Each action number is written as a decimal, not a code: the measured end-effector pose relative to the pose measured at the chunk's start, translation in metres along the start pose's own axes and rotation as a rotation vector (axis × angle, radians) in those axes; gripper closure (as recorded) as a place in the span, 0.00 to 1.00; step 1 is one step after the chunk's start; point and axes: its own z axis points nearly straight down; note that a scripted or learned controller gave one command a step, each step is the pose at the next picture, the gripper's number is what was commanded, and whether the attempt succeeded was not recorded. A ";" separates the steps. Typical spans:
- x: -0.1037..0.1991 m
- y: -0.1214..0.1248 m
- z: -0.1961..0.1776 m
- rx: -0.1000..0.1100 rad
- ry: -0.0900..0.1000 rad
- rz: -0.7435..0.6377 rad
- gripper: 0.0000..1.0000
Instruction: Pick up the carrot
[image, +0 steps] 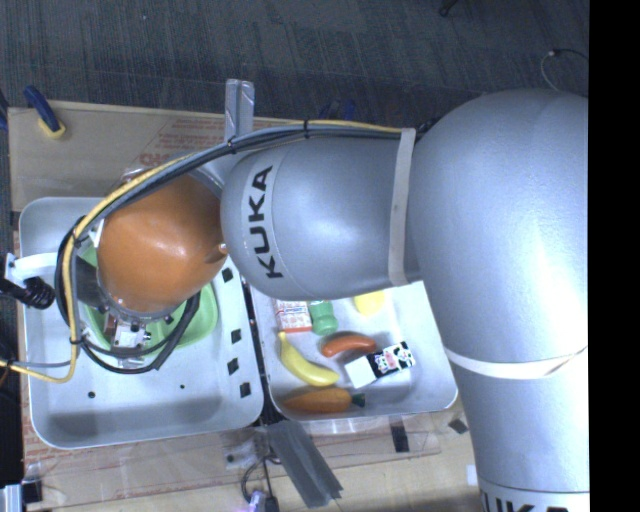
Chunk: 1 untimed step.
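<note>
The right bin holds the carrot, a banana and a sausage. The tool hangs over the left bin, above something green; its grip state I cannot tell.

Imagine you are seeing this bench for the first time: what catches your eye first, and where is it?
The huge grey KUKA arm fills the middle and right, its orange band hanging over the left bin. Beneath the arm, the right bin holds bright toy food: a yellow banana and, at the near edge, the carrot.
</note>
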 end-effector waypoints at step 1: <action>0.020 -0.009 -0.086 0.001 -0.003 0.153 1.00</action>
